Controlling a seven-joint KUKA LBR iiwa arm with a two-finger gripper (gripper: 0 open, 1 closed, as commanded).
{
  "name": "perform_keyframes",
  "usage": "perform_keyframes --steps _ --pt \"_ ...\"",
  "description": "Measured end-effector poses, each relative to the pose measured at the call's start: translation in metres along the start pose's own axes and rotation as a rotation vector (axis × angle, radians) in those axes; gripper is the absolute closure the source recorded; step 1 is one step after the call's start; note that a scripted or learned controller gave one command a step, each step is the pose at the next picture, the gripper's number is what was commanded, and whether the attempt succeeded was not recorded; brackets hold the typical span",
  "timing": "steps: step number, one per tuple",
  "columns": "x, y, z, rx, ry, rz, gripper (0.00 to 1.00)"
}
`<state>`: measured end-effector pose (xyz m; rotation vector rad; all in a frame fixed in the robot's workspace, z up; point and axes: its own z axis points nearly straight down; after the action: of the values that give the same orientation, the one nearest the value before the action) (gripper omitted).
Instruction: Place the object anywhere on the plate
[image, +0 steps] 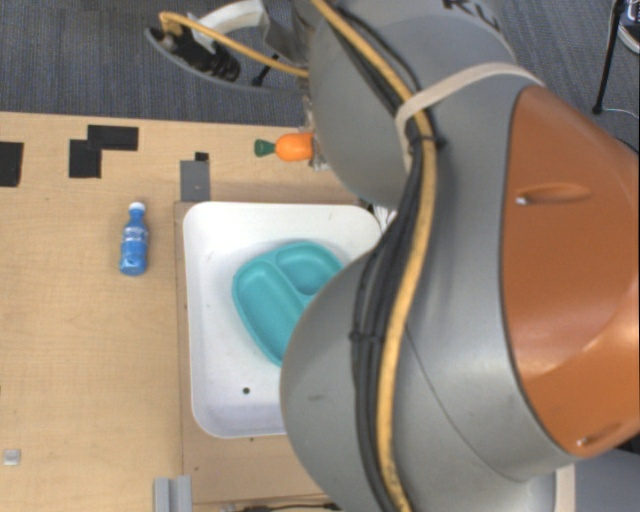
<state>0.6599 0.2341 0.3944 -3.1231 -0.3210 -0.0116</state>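
The arm (440, 300) is grey with a broad orange band and carries black and yellow cables. The bin (205, 300) is white; the divided plate (275, 290) in it is teal. The bench (80, 350) is pale tan wood with black blocks along its top edge. The bottle (134, 240) is blue — white at the cap. The toy carrot (288, 148) is orange — green at its tip.

The tabletop (70, 340) carries a white bin (210, 300), a blue bottle (134, 239) beside it, and a toy carrot (287, 148).
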Motion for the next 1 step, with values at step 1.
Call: perform_keyframes --steps 1 --pt "0.0004 0.0001 -0.0104 0.0 0.001 -0.001 1.0"
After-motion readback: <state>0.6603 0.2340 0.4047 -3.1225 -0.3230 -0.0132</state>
